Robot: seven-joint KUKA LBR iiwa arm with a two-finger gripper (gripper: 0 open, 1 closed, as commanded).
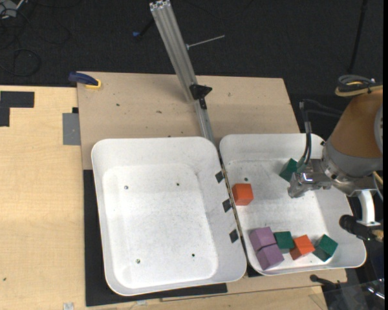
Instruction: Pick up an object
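My gripper [299, 185] hangs over the right bin [265, 148], in its upper right part, below the grey wrist. A dark green block [288, 169] sits right against the gripper's left side; whether it is gripped or just touching is unclear. An orange cube [243, 194] lies alone near the bin's left wall. Along the bin's front edge lie two purple blocks [266, 247], a small green block [284, 240], an orange block [302, 245] and another green block [325, 246].
The left bin [116, 160] stands beside the right one, with black clips [226, 205] along the shared wall. A slanted aluminium rail [178, 50] rises behind the bins. The arm's body [355, 134] and cables overhang the right bin's right edge.
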